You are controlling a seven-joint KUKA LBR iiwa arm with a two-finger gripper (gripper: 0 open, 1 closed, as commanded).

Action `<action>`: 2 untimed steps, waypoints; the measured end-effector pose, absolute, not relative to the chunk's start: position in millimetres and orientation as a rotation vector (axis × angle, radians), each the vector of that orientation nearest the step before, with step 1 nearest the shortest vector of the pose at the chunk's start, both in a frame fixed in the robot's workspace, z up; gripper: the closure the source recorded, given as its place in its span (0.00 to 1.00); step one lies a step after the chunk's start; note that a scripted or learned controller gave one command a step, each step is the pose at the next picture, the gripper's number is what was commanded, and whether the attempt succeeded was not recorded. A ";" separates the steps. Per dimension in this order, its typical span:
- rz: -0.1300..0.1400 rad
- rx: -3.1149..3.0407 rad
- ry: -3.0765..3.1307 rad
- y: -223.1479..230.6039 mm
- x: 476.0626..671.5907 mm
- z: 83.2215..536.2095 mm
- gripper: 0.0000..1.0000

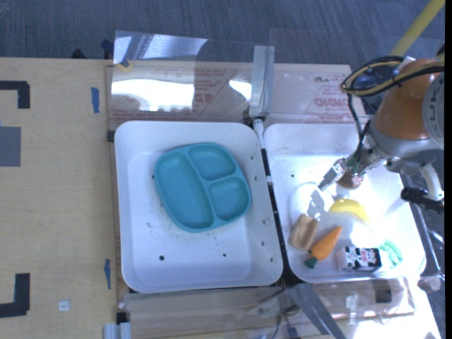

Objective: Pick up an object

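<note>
Tool over the right bin, above a cluster of toy food
The tool (344,175) hangs at centre right; whether it is apart or together I cannot tell. Below it lie a banana (349,208), bread piece (304,232), carrot (323,245) and milk carton (361,258). A teal divided plate (203,186) sits in the left bin (134,246)

The desk (49,210) is showing a pale wooden top with black marks along its left side and small blue tape pieces near the bins. Two shallow white bins are sitting on it side by side, their inner walls touching. The left bin (134,246) is lying toward the desk's middle, and the right bin (282,154) is lying toward its right end. A clear plastic sheet (176,83) is standing behind the bins, catching glare.
</note>
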State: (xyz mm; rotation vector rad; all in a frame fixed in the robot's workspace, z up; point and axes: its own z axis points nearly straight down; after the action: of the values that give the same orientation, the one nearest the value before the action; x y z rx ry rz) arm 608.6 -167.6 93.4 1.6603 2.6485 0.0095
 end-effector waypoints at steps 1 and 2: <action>0.022 1.807 2.560 -214.5 639.7 91.9 0.00; 0.002 2.180 2.261 -185.3 618.4 86.3 0.00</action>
State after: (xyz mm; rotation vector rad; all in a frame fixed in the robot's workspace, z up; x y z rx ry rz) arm 618.4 -185.3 86.3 2.1803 2.2605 0.0020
